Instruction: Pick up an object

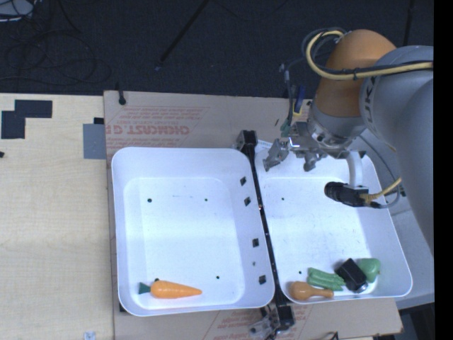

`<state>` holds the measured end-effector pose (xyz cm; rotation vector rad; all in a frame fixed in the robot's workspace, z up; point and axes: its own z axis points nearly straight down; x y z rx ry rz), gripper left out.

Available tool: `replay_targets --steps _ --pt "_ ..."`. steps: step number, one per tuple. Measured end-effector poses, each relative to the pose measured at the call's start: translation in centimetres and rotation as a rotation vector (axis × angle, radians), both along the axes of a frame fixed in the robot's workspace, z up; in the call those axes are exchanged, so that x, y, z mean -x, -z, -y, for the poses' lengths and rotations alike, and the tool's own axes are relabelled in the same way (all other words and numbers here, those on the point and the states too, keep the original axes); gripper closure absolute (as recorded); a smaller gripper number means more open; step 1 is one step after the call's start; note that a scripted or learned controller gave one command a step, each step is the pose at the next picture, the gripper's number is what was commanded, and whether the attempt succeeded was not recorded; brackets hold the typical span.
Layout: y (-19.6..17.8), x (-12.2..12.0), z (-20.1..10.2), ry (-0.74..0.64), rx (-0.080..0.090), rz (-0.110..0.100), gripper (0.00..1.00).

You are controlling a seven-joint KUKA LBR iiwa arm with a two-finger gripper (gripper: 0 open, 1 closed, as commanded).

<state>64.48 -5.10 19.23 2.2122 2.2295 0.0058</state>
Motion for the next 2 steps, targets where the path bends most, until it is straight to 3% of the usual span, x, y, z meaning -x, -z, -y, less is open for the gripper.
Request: replay_targets --steps 1,2 --pt "-0.5 0.1 0.5 0.005 0.001 -0.007 1.0" --pt "-16.6 0.3 -4.4 0.001 0.0 0.013 1.0"
